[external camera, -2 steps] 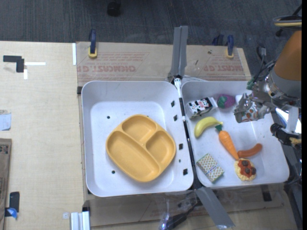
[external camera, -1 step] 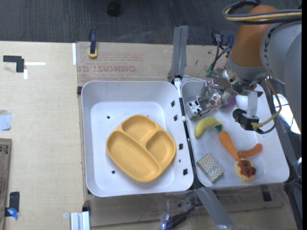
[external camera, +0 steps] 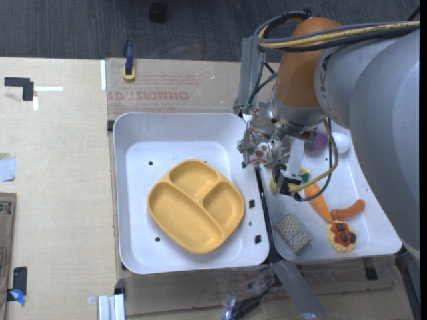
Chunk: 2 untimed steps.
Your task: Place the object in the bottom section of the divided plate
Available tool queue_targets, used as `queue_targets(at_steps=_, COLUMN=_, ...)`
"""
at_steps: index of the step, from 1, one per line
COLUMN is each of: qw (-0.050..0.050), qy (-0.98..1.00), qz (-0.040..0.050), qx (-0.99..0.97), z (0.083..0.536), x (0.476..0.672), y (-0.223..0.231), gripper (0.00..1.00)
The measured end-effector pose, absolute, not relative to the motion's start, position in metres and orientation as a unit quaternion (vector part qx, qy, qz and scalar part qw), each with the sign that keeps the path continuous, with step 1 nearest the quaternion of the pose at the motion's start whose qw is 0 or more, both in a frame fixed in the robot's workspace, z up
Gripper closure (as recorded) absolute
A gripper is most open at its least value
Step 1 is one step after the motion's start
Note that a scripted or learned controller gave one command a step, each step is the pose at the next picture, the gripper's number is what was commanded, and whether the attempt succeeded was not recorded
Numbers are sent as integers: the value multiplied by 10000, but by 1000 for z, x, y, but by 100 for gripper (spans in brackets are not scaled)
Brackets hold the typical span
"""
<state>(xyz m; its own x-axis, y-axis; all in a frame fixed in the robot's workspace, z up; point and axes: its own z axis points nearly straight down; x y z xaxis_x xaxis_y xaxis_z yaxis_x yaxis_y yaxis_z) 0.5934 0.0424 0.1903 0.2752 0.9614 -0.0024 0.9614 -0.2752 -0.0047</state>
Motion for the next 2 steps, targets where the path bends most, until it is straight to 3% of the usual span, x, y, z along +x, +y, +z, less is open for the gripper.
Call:
queue_targets(at_steps=1, qw=9, qy=-6347, qz=23, qx=-7727, z=191, x=559, y=59, gripper=100)
queue_targets(at_steps=2, qw=8, qy=-6345, qz=20, qx=-7729, z=191, x=559, y=58, gripper=0)
